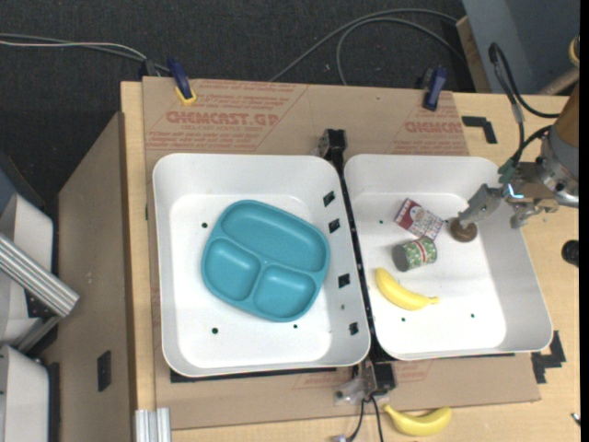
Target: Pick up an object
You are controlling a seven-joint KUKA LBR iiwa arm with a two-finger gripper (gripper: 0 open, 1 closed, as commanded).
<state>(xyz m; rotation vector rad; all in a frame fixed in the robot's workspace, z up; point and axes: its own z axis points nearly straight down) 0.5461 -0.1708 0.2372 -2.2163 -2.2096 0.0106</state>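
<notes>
Progress is judged slight: nothing has been lifted. The gripper (463, 228) is seen low in the right bin (515, 325), just beside the red and white packet (417, 216). Whether its fingers are parted or closed cannot be told at this angle, and nothing is seen between them. The can (415, 253) and banana (403, 291) lie nearby on the bin floor. Grasp and lift remain outstanding.

Dark grey carpet (83, 7) under a brown cardboard-topped bench (92, 247); black cables (368, 26) trailing behind.
</notes>
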